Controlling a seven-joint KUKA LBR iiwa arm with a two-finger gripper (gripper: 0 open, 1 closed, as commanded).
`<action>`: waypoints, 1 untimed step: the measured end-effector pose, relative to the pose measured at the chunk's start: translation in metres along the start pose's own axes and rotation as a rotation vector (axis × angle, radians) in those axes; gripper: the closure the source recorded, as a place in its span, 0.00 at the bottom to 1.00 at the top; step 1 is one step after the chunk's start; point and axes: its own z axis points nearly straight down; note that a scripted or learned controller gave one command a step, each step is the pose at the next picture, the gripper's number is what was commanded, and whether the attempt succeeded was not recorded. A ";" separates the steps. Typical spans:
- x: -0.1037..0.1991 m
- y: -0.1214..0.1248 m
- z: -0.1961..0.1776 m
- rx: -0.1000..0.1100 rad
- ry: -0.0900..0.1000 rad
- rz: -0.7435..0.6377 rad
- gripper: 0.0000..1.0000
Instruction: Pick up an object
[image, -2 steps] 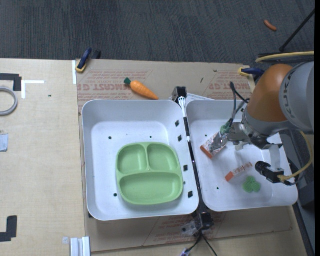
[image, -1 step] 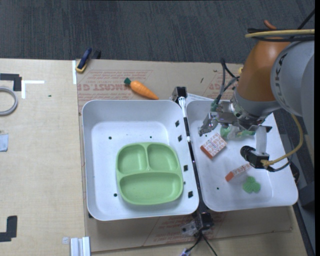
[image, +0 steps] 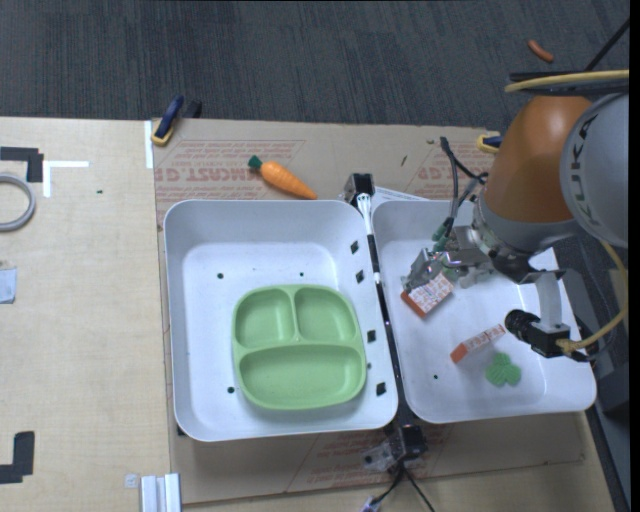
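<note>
Camera view: gripper (image: 432, 272) low in right bin (image: 560, 395), at red-white packet (image: 429, 295); finger state unclear, cannot tell. Orange stick (image: 477, 343) and green toy (image: 503, 371) just beyond packet. Step: grasp attempt. Next: secure packet, lift straight.

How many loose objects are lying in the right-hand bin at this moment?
3: a red-and-white packet by the gripper, an orange-and-white stick mid-bin, and a green toy near the front. The arm may hide more.
</note>
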 end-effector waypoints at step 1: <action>-0.076 0.014 0.089 0.000 0.000 -0.145 0.00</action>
